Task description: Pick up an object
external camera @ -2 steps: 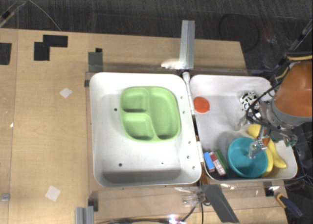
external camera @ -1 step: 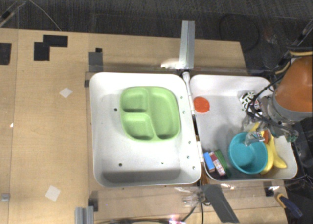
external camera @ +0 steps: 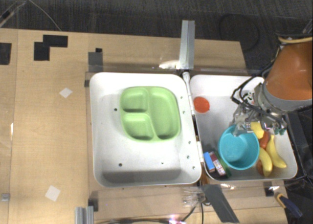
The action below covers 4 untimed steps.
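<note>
Surface: light wood, carrying two shallow white bins side by side.
Left bin: holds a green divided tray, three compartments, lying flat a little toward the far side of the bin's middle.
Right bin: holds the loose objects listed below.
Orange ball: small, round, on the bin floor near the far left corner, apart from the other items.
Blue cup: upright, open mouth facing up, in the near half of the right bin.
Bananas: yellow, just right of the blue cup, along the bin's right side; a small red-orange piece lies against them.
Small packet: blue and red, flat, just left of the blue cup near the bin's near edge.
Arm: grey with orange band, reaching in from the right over the right bin.
Gripper: low over the far right rim of the blue cup, beside the bananas; whether open or closed, or grasping anything, I cannot tell.
</note>
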### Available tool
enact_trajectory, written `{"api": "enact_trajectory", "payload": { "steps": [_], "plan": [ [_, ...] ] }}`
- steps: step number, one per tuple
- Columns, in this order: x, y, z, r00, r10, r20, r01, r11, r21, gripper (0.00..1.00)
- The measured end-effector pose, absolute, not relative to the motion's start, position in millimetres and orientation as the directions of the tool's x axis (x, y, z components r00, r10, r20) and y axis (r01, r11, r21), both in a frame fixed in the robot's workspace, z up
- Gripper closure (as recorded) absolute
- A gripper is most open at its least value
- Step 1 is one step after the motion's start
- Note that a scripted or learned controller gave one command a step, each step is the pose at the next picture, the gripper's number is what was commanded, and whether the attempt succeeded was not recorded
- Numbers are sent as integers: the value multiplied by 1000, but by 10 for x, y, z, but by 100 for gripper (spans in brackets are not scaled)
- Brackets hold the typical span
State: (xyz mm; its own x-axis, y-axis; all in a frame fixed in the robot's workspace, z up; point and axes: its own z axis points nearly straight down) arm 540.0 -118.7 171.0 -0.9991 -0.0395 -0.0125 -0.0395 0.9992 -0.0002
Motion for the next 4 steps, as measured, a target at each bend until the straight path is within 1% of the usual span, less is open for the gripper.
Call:
{"api": "enact_trajectory", "payload": {
  "steps": [1, 2, 3, 4],
  "plan": [
    [5948, -2071, 1934, -992, -127, -7, -127, 992, -3, 100],
    [6256, -1447, 1779, -991, 136, -9, 136, 991, 2, 100],
    [6278, -316, 1913, -960, 279, -18, 279, 960, -6, 100],
    [6471, -629, 2082, -976, 217, -11, 217, 976, 1, 100]
  ]
}}
